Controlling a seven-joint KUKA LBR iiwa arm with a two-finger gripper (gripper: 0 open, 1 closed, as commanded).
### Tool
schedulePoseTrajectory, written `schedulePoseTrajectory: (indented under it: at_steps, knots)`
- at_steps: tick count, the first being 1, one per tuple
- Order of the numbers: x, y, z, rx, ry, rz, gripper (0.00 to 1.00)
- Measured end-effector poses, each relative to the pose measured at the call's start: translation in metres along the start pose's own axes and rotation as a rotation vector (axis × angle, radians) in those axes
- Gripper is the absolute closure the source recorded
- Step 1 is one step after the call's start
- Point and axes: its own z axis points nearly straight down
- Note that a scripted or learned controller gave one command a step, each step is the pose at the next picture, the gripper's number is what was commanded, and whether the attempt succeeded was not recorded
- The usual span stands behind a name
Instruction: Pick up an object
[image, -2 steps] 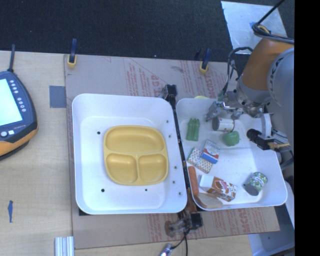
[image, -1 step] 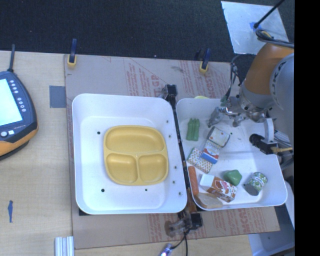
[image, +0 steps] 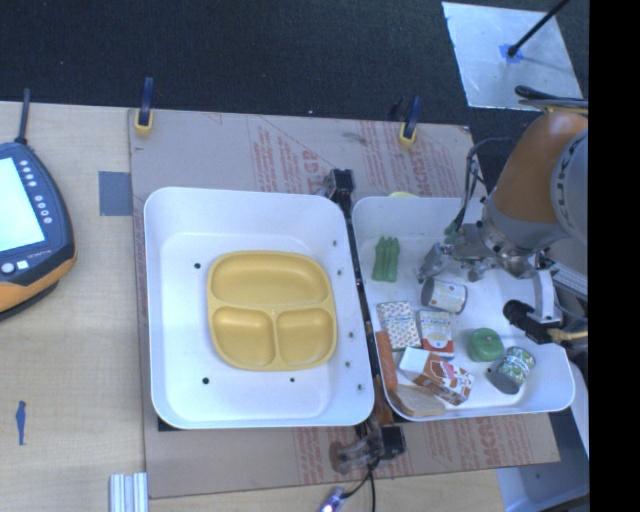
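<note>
The right white bin (image: 560, 398) holds several small items. Among them are a green ridged piece (image: 386, 258), a small silver cup on its side (image: 445, 295), two patterned packets (image: 398, 321) and a green round lid (image: 486, 345). A small tin (image: 513, 368) and a red-brown wrapper (image: 446, 378) lie there too. My gripper (image: 447, 265) hangs low over the bin's upper middle, just above the silver cup. The grey arm with its orange band (image: 530, 175) comes in from the right. Whether anything is held is hidden from this angle.
The left white bin (image: 170, 300) carries a yellow divided plate (image: 272, 308). An orange-edged tablet (image: 25, 225) lies on the bench at far left. Blue clamps (image: 145, 110) pin the cardboard sheet at the back. A black fitting (image: 342, 185) sits between the bins.
</note>
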Motion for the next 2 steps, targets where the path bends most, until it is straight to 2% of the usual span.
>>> schedulePoseTrajectory:
  at_steps: [1,2]
  knots:
    - [0.019,-0.036,0.0,0.0,0.001,0.002,0.0]
    - [0.018,-0.035,-0.01,0.001,-0.001,-0.003,1.0]
